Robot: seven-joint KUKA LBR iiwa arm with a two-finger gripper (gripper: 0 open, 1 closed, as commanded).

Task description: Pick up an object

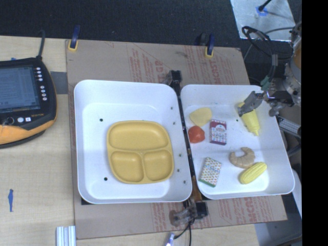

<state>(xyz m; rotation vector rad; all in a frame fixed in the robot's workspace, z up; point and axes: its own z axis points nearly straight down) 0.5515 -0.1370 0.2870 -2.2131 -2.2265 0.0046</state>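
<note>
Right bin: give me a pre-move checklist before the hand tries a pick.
1. Hand over the right bin: ok, at its upper right part.
2. Nearest target: ok, yellow bottle lies just below the hand.
3. Object between the fingers: cannot tell.
4. Room around the bottle: ok, the red carton and croissant lie apart from it.
5. Bin wall near the bottle: not ok, it is close on the right.

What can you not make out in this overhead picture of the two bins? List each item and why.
- Hand: small and blurred in the camera view; grip state unclear.
- Yellow bottle: top covered by the hand.
- Small red carton: print too small to read.
- Tablet: cut off by the left edge.
</note>
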